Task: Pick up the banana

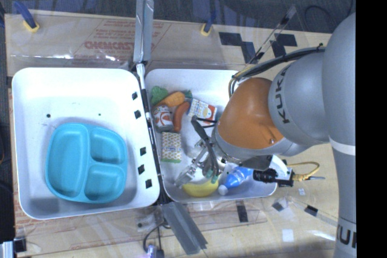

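Banana [201, 188] sits at the six o'clock edge of the right bin [181, 77], lying flat against the near wall. Biggest thing in shot is the arm [314, 99], grey with its orange band, sweeping in from three o'clock over that bin. Left bin [24, 130] next, holding a blue divided tray [86, 162] at its centre. Down to the gripper [202, 167], hovering just above the banana, at its twelve o'clock; whether it is released or clenched, I cannot tell from here. A blue-and-white bottle [234, 179] lies at the banana's three o'clock, touching it or nearly. Up at the bin's eleven o'clock: a carrot [175, 98], a small can [162, 118] and a juice carton [202, 109].
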Controlling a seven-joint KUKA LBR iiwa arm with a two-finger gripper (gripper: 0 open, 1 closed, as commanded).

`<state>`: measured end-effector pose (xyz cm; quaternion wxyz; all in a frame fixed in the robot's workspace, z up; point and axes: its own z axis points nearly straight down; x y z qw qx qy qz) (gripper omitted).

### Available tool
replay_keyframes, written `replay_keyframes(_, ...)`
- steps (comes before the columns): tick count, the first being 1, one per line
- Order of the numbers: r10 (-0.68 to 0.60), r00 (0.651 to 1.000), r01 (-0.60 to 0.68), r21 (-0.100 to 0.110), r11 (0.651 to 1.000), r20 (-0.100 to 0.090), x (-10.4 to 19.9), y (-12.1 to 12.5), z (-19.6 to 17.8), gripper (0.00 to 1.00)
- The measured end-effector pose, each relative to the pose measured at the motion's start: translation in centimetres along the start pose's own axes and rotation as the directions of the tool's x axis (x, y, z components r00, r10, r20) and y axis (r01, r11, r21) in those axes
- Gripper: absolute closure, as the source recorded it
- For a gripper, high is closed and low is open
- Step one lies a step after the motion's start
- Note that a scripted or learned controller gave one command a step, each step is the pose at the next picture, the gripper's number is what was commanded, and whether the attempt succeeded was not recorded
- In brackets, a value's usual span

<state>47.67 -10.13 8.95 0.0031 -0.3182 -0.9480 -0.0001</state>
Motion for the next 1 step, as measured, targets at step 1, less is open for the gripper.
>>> replay_keyframes(1,-0.063,0.998,0.063,-0.001,0.998,0.004,-0.16,-0.11,-5.13,0.00)
